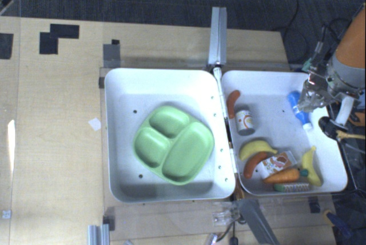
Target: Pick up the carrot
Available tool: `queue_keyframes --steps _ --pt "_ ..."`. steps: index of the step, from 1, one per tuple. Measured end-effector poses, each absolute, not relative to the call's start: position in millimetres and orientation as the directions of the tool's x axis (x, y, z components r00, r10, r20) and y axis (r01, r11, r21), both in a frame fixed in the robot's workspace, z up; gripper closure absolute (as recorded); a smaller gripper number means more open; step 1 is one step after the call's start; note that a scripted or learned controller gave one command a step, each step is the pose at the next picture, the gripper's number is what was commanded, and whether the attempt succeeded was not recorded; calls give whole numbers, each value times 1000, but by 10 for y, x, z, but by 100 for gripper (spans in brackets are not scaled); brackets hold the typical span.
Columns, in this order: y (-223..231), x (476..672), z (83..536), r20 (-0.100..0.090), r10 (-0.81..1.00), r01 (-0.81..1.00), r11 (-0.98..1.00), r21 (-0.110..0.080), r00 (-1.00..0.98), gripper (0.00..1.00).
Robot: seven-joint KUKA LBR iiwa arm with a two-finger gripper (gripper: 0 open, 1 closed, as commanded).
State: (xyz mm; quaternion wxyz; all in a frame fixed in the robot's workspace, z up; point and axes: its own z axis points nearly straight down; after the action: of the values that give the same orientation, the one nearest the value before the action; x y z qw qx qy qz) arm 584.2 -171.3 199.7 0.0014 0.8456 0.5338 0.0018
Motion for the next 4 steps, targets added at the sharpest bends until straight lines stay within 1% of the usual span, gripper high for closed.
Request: queue_keyframes --steps 1,2,3,4 --pt "-1871 6393 1878 1 851 851 -525 4 525 100" --pt "-1855 6414 1999 3 855 855 -519 10 519 100" --pt "-1489 6187 1426 1 861 861 -509 2 509 100" --pt "-1808 6285 2173 3 633 633 -774 4 774 100"
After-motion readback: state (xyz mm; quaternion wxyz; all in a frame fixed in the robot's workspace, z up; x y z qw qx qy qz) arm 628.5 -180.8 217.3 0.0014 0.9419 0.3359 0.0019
